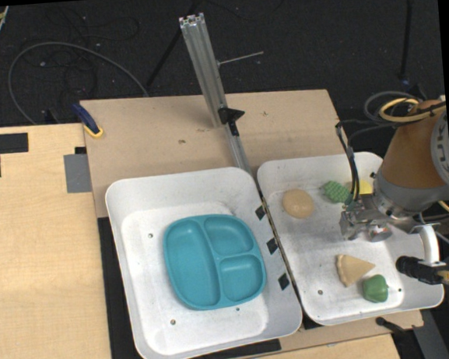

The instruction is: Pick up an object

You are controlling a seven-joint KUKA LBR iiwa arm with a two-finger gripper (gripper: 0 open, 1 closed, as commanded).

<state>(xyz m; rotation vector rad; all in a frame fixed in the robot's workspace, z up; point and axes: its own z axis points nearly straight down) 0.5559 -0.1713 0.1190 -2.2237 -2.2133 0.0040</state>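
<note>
The end effector [360, 225] sits low in the right bin [319, 284], between the green sponge [336, 191] and the tan wedge [354, 268]; can't tell its grip state.

— Any lettering, brand, number or sign you can read here?

— None. The teal divided plate [214, 260] in the left bin [126, 215] is plain, and that bin's white rim carries no print.

— The right bin [320, 291]?

— Bare white as well. The small black clips [272, 246] along the edge where the two bins meet are unmarked.

— What about the wooden bench [36, 254]?

— Near its upper left edge there are black and grey patches [76, 170], but they are plain shapes, not characters.

— And the arm?

— Its orange band [410, 158] shows no legible writing; anything finer is too small to tell.
</note>
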